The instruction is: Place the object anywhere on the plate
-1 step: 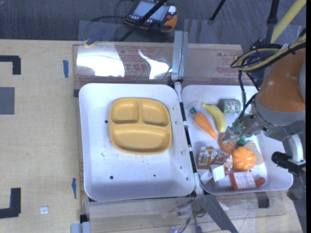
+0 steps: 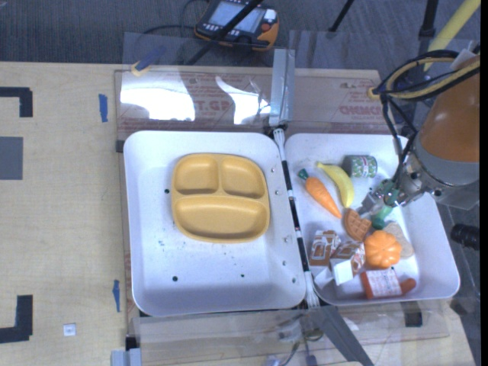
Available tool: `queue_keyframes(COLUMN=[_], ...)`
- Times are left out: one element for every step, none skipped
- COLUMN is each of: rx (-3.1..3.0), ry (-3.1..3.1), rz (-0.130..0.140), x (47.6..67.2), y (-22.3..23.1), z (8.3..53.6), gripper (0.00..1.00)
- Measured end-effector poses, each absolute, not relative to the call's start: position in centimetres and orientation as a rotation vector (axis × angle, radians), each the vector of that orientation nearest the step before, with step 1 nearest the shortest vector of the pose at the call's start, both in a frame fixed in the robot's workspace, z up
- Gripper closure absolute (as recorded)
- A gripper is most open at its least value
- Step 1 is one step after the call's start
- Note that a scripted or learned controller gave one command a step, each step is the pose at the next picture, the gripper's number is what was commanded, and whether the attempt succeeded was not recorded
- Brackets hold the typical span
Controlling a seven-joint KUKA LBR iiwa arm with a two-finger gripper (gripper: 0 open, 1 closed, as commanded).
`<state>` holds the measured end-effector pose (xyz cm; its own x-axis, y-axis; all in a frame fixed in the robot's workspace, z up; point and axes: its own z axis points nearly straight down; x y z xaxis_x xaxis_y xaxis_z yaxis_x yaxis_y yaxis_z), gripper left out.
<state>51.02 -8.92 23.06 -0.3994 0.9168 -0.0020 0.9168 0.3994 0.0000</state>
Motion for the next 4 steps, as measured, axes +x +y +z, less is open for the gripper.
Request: queue_keyframes(rx=[1.551, 1.429, 1.007, 1.085], ry=[2.730, 2.796, 2.971, 2.952], rz=[-0.001, 0.000, 0.002, -0.003], x=[54.3, 60.3, 66.8, 65.4], y=[-4.5, -2.0, 5.7, 9.4], z=[21.0, 18.2, 19.5, 15.7], gripper=[1.00, 1.00, 1.00, 1.00])
